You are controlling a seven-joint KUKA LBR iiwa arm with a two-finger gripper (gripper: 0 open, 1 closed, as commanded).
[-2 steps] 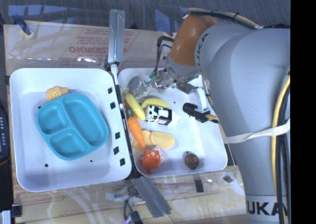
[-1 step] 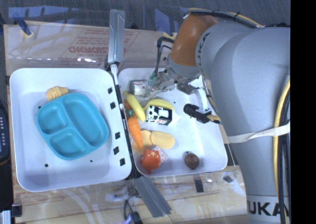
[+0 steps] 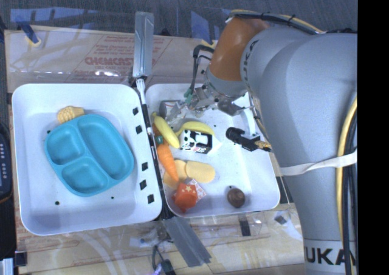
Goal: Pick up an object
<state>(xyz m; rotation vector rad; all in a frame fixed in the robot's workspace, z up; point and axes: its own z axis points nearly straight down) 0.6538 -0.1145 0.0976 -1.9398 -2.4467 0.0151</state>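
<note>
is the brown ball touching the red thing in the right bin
Apart. The camera view shows a plain strip of bare white floor of the right bin between the brown ball and the red thing.

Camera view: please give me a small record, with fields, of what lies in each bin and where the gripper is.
left bin: blue divided tray; yellow corn-like piece at the tray's far left corner
right bin: two bananas, carrot, black-and-white piece, pale yellow piece, red piece, brown round piece
clutter: most items crowd the right bin's left side
gripper: low over the right bin's far left corner, beside the bananas
grasp: cannot tell
</note>
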